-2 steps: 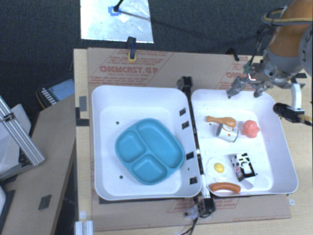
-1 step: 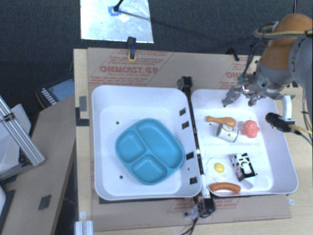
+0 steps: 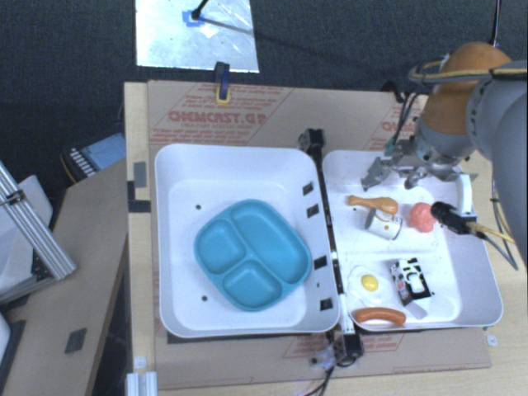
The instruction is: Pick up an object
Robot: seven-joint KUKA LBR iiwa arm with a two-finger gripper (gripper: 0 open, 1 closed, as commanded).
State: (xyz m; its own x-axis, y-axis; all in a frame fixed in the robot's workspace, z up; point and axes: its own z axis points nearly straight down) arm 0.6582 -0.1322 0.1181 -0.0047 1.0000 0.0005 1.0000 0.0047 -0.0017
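1. Drumstick [image 3: 373, 202]: tan, glossy plastic, lies in right bin [image 3: 474, 258], long axis roughly left-right, thin end pointing left, fat end touching a small white cup [image 3: 384, 224].
2. Gripper [image 3: 398, 170]: hovers above bin's back, just behind drumstick, fingers spread, nothing between them.
3. Nearby: pink ball [image 3: 421, 216], fried egg [image 3: 368, 283], sausage [image 3: 379, 318].
4. Left bin [image 3: 177, 172]: blue divided tray [image 3: 252, 255], smooth, rounded.

Toy foods [image 3: 386, 221] — scattered, right bin [image 3: 477, 258].

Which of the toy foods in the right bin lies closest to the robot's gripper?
The brown drumstick, just below the gripper. The pink piece, fried egg and sausage lie farther away.
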